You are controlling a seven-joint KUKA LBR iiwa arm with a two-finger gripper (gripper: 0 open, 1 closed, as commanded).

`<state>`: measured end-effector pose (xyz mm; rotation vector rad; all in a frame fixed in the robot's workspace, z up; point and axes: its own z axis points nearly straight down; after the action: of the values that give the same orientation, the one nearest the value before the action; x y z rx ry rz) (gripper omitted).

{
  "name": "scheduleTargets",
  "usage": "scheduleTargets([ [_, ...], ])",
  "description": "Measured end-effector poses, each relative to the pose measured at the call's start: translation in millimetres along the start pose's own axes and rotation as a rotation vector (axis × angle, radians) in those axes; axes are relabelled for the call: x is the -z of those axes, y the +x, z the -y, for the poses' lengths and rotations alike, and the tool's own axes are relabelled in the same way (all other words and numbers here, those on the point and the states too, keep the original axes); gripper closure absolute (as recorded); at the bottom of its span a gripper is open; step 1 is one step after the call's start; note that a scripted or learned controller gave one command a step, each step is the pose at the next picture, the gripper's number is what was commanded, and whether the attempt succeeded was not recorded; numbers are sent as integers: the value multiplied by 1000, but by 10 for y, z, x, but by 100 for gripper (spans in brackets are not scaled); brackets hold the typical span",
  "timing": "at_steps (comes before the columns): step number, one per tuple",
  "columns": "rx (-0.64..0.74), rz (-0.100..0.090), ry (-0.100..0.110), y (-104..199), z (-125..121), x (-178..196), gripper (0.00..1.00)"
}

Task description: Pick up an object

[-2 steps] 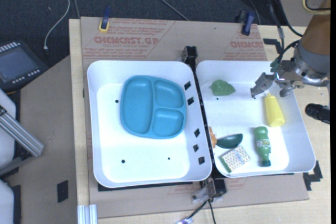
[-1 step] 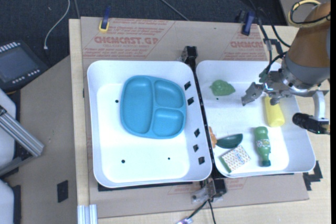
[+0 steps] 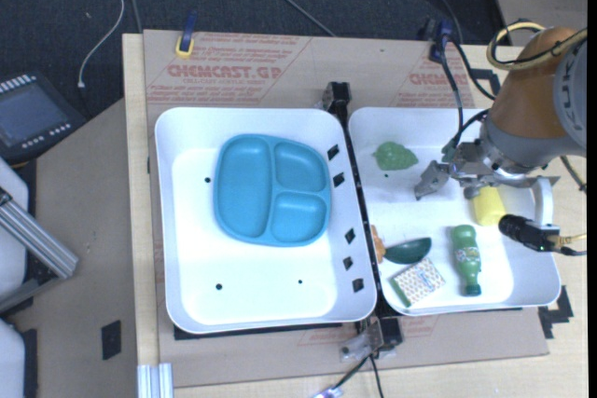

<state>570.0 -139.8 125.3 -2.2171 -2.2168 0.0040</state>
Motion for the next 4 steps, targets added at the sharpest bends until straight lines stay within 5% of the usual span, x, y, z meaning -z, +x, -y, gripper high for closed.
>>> scheduleTargets([
  [1, 0, 0, -1, 6, 3, -428, 0],
  [2, 0, 1, -6, 6, -11, -291, 100],
  [4, 0, 4, -11, -154, -16, 655, 100],
])
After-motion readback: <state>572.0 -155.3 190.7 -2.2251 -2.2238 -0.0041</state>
